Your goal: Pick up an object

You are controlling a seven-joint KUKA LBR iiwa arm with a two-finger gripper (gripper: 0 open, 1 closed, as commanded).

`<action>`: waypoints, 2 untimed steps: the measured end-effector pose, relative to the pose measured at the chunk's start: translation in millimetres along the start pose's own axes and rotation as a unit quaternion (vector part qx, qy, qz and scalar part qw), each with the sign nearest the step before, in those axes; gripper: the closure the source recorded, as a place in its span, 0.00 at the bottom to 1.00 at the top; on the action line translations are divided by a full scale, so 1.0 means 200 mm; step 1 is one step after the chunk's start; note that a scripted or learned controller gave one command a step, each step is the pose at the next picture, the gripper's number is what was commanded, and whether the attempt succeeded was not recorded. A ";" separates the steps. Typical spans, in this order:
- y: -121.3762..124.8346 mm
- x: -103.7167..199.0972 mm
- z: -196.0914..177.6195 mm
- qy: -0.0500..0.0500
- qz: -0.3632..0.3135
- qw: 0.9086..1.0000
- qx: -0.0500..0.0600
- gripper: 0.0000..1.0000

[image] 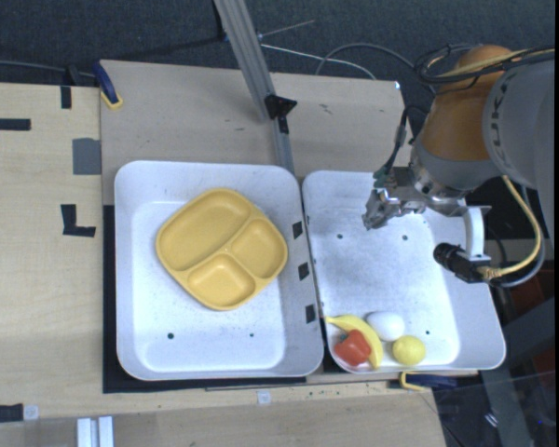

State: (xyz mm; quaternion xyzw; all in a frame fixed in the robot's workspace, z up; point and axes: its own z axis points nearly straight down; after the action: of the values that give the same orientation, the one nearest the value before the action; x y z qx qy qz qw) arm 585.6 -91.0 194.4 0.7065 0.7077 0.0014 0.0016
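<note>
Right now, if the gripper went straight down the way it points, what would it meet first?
Probably the bare floor of the right bin. The gripper hangs over its upper part, far from the toys in its near corner; depth is unclear.

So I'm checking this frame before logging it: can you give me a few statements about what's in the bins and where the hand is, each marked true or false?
1. The yellow plate lies in the left bin. True.
2. The banana, tomato, egg and lemon sit at the far edge of the right bin. False: they cluster at its near edge.
3. The hand hangs over the right bin's far part. True.
4. The hand grips the lemon. False: the lemon lies in the bin, well apart from it.
5. The plate has three compartments. True.
</note>
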 end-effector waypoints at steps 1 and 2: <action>0.03 -0.01 -0.31 0.000 0.000 1.000 -0.001 1.00; 0.03 -0.01 -0.38 0.000 0.000 1.000 0.002 1.00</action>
State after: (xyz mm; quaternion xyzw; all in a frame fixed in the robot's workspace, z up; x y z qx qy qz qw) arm 591.9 -93.0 270.8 0.7065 0.7077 0.0002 0.0001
